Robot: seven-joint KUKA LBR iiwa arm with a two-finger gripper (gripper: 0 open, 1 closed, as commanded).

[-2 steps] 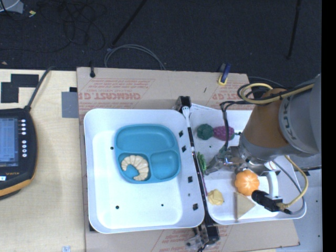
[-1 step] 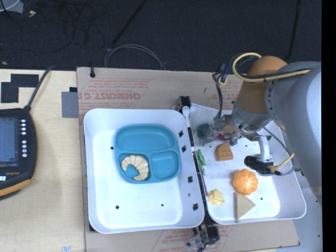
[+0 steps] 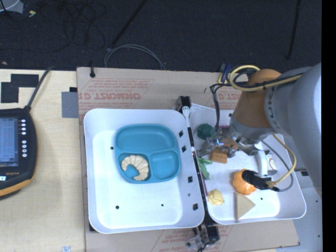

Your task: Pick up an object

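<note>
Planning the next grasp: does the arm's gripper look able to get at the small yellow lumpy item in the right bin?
Probably yes. The small yellow lumpy item lies uncovered near the right bin's front-left corner, apart from the tan wedge and orange ball; the arm works above this bin.

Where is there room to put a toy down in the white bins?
The left bin has bare floor below and left of the blue plate, which holds a croissant. The right bin is crowded: arm, orange, yellow lump, tan wedge.
</note>
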